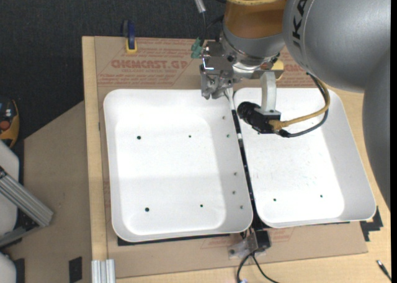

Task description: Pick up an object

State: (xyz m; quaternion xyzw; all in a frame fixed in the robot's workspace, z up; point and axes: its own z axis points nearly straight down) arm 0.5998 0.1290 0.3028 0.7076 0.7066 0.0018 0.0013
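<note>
My gripper [213,88] hangs below the orange-banded wrist [251,2], over the far edge of the bench where the two bins meet. It is above the back right corner of the left bin [164,170]. I see no object held at its tip. The left bin's white floor shows a few small dark dots. The right bin [310,176] lies beside it, partly covered by the grey arm [347,21].
A black connector with a yellowish cable [260,118] hangs from the arm over the right bin's back left part. A blue and yellow clamp [129,35] sits on the board's far edge. Metal framing [25,204] stands at the left.
</note>
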